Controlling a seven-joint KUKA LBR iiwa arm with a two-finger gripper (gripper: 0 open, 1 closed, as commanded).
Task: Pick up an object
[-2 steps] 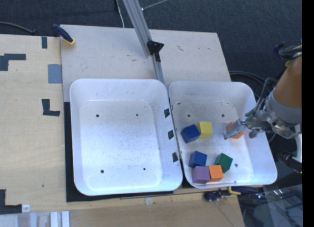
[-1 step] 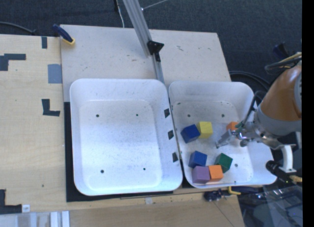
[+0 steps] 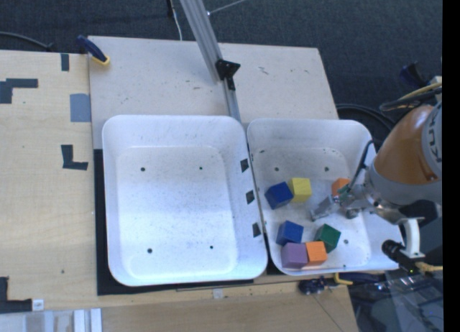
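The right bin (image 3: 309, 131) holds several coloured blocks. A blue block (image 3: 279, 194) and a yellow block (image 3: 301, 188) sit side by side near its middle. Along the front lie a second blue block (image 3: 290, 232), a green block (image 3: 329, 237), a purple block (image 3: 294, 254) and an orange block (image 3: 316, 252). My gripper (image 3: 333, 212) hangs low over the right part of this bin, just above the green block. It is open, with nothing between its fingers. A small orange block (image 3: 339, 185) lies right behind it, partly hidden by the wrist.
The left bin (image 3: 172, 126) stands beside the right one, sharing a middle wall. A slanted metal rail (image 3: 205, 32) reaches down to the bins' back edge. The arm's orange band (image 3: 406, 147) hangs over the right bin's right wall.
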